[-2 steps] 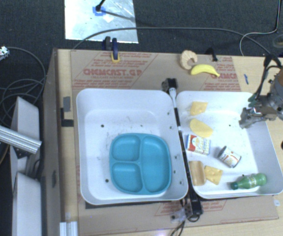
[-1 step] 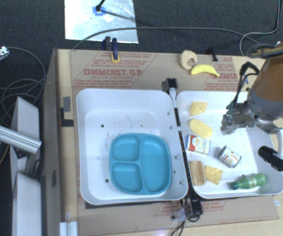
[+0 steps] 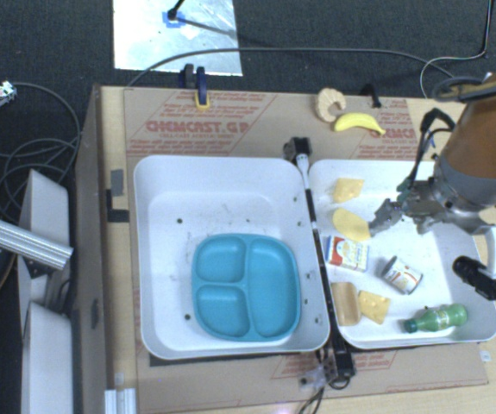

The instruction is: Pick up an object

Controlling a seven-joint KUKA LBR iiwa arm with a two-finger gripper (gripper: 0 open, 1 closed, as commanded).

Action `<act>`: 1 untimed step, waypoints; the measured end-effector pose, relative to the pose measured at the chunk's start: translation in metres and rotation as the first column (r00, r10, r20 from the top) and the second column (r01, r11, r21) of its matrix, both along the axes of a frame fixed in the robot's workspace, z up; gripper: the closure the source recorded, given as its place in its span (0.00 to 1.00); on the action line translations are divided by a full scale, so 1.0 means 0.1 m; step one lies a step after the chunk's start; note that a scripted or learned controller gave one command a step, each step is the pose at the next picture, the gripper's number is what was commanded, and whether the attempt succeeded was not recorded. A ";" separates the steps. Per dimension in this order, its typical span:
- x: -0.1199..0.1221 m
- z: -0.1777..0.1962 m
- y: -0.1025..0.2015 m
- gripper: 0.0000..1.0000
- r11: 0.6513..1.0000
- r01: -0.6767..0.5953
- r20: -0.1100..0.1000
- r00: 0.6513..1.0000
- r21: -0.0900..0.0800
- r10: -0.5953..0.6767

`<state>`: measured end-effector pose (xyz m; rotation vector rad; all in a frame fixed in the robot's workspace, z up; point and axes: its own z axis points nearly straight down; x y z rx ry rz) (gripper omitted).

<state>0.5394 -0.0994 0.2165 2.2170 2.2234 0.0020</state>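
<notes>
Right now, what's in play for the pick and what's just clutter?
In play: gripper over the right bin; in that bin: yellow piece by the gripper, pale wedge, red-and-white carton, small can, green bottle, two tan pieces.

Lying about: blue divided plate in the left bin; banana and beige ring on the cardboard.

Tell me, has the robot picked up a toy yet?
Not yet. The pincer has reached into the right bin and sits right beside the yellow lemon-shaped toy, but nothing is between its fingers. The little can, green bottle and red-and-white box all lie in the bin. Left to do: close on one toy and lift it.
</notes>
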 end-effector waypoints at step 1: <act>-0.38 -1.32 -0.42 0.00 1.000 0.002 0.000 1.000 -0.001 -0.002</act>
